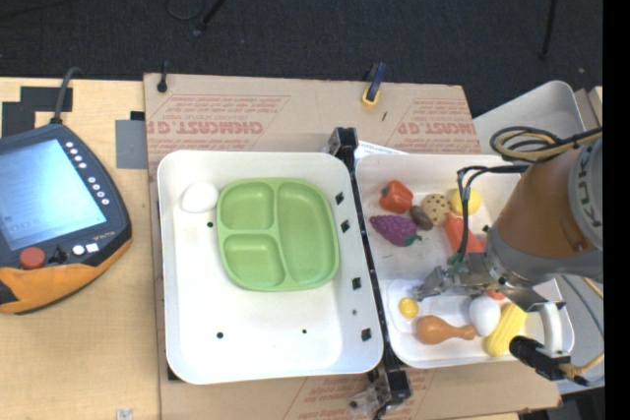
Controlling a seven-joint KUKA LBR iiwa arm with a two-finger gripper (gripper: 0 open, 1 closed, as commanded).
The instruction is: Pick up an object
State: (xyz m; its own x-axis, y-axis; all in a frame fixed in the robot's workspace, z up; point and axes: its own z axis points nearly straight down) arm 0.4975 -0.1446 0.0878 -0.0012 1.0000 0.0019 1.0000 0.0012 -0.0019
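The right bin [423,349] holds several toy foods: a red pepper [396,197], a purple grape bunch [394,229], a cookie [433,208], a yellow piece [469,202], an orange carrot [455,233], a small yellow piece [408,308], a chicken drumstick [440,330], a white egg [483,315] and a corn cob [504,331]. My gripper [445,282] hangs low over the middle of this bin, just above the drumstick and left of the egg. Nothing shows between its fingers.
The left bin [187,310] carries a green divided plate [278,235] and a white egg-shaped object [198,198] at its upper left. A tablet pendant [54,207] lies on the bench at the far left. A yellow clamp [372,93] sits on the cardboard behind.
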